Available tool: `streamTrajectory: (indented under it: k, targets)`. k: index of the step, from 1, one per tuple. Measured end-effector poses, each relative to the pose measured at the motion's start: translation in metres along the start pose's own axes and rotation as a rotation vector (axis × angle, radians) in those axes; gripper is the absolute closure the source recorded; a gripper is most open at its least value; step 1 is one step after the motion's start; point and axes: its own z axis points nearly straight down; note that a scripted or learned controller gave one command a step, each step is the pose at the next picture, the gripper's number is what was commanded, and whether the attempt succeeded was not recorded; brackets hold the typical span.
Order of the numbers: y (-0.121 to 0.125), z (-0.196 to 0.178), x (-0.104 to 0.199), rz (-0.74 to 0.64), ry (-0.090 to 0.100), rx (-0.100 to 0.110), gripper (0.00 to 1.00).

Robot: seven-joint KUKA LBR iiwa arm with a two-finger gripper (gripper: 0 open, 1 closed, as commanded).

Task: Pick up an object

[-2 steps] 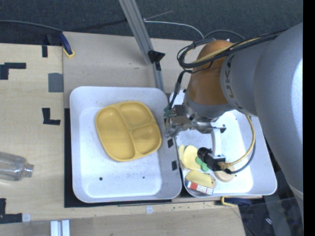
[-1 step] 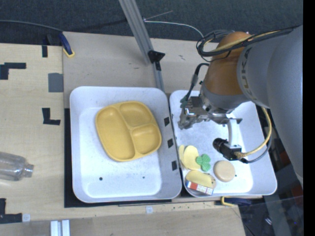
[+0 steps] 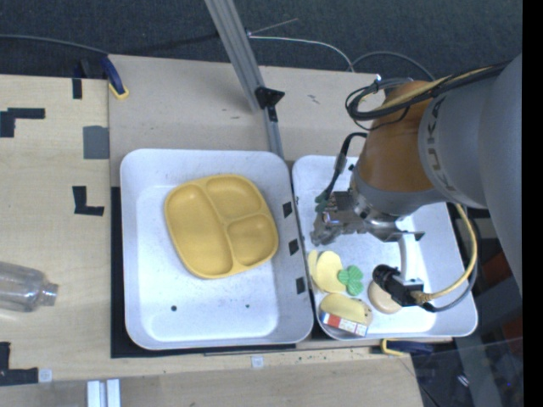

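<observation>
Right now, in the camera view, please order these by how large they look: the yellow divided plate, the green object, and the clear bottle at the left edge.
1. yellow divided plate, clearly largest.
2. clear bottle, partly cut off by the frame edge.
3. green object, smallest.

1. Yellow divided plate [image 3: 222, 225]: 3 compartments, flat, tilted, centre of left bin.
2. Small yellow items w/ green piece [image 3: 349, 278]: clustered in right bin, front-left corner.

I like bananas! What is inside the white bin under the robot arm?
In the right white bin lie small toy foods: a pale yellow round piece, a green leafy bit, a yellow block with a red label and a tan piece. The grey arm covers the bin's upper part.
</observation>
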Motion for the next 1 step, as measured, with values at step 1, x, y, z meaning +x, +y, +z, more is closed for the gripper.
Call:
streamTrajectory:
  k: [1]
  targets:
    - [-0.0335,-0.0422,-0.0177,0.000,0.001,-0.006,1.00]
